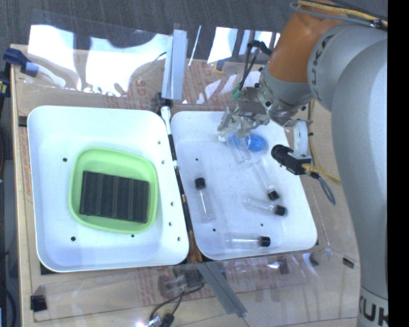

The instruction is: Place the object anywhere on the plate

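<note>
Nearest: capped vial [245, 240] lying at near edge of right bin [293, 234]. Farther in: three more vials [203, 197], black caps, scattered mid-bin. Left bin [41, 182] w/ green plate [78, 176], dark ribbed insert inside, well apart from vials. Far right: gripper [237, 122] low over clear vial w/ blue cap [247, 144], prob. the target. Claw state: can't tell. Step, by judgement: pick phase, nothing on plate yet. Next needs firm clamp, lift, carry left across bin walls.
</note>
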Motion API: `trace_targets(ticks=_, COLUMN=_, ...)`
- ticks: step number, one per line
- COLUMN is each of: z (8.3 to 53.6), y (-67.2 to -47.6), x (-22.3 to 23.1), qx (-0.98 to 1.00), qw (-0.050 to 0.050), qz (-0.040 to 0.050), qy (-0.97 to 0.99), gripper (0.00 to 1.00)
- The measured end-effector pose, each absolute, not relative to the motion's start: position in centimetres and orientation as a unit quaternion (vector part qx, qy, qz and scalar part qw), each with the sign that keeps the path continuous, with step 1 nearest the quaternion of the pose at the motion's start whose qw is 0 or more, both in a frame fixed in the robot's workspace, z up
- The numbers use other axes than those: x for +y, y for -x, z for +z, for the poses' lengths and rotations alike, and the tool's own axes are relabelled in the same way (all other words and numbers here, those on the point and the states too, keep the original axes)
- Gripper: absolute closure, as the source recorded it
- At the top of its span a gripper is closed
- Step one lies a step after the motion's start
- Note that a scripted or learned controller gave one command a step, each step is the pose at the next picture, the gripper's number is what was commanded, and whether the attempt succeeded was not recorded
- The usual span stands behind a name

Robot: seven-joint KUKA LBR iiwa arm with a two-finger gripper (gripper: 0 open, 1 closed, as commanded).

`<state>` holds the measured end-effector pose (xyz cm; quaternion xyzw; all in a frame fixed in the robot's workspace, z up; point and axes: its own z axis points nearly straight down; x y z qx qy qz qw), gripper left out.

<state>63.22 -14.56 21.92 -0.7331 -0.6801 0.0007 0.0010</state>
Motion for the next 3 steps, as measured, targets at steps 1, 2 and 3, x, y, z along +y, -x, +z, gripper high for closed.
trace_targets(ticks=1, z=23.0, y=-63.6, x=-2.9, qx=-0.722, qw=0.002, qz=0.0015, qy=0.692, gripper=1.00)
trace_targets(ticks=2, z=19.0, y=-63.1, x=5.6, qx=-0.746, qw=0.002, qz=0.0023, qy=0.665, gripper=1.00)
trace_targets(ticks=3, z=19.1, y=-63.1, x=5.5, qx=-0.746, qw=0.001, qz=0.0021, qy=0.666, gripper=0.00)
